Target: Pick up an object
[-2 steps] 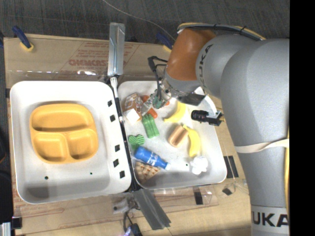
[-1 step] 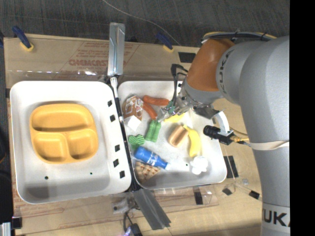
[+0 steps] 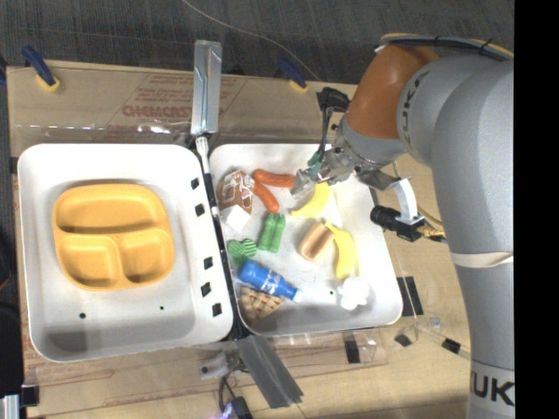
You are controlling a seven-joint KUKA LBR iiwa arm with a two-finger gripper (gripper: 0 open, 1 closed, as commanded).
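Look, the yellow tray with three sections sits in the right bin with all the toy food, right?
Not quite. The camera view shows the yellow tray alone in the left bin. The toy food, like the banana and blue bottle, lies in the right bin.
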